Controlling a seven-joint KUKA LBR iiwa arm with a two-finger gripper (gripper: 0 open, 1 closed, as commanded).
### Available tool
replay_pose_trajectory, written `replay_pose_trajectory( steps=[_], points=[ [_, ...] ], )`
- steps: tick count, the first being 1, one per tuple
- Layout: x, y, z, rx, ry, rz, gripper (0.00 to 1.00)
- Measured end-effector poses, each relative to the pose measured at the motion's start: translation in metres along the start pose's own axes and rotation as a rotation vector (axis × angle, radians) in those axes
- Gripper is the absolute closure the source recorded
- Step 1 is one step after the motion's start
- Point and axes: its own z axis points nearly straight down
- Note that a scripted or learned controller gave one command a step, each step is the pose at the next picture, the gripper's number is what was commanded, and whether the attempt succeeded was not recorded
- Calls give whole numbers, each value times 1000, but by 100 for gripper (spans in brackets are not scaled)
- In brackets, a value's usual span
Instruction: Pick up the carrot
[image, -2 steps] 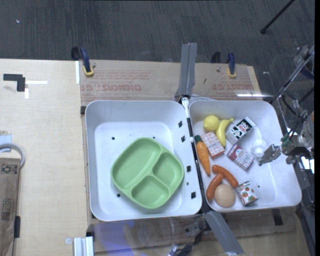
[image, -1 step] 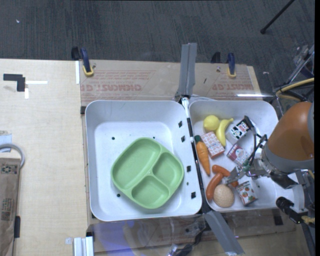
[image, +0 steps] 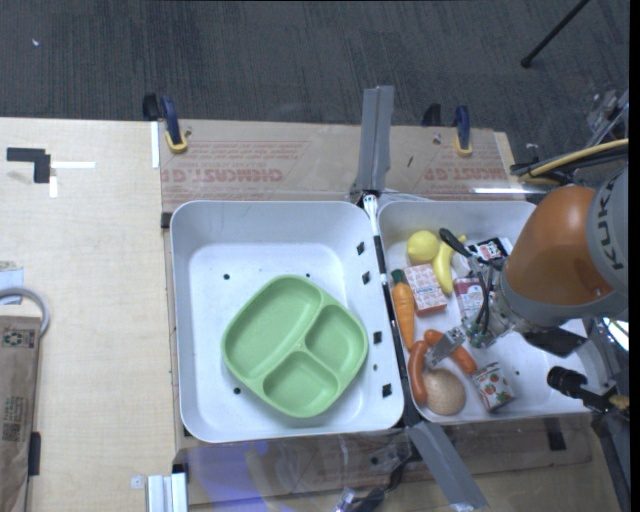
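Observation:
The carrot (image: 404, 314) is orange with a green top. It lies lengthwise along the left wall of the right bin (image: 530, 408), its green end toward the back. My gripper (image: 447, 346) reaches in from the right and hangs low over the bin's front middle. It is just right of the carrot's thin end and apart from it, above a red sausage (image: 416, 370) and a brown potato-like ball (image: 445, 392). The gripper's body hides part of what lies under it.
The right bin also holds a lemon (image: 423, 245), a banana (image: 443, 266), a pink box (image: 429, 291), a red box (image: 467, 297) and a small carton (image: 494, 388). A green divided plate (image: 294, 346) sits in the left bin (image: 200, 300).

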Motion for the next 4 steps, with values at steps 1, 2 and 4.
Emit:
replay_pose_trajectory(
  steps=[1, 2, 4],
  points=[
    [-33, 59, 0, -1, -2, -240, 0],
    [-75, 69, -8, -1, -2, -188, 0],
    [-67, 91, -1, -3, -4, -703, 0]
  ],
)
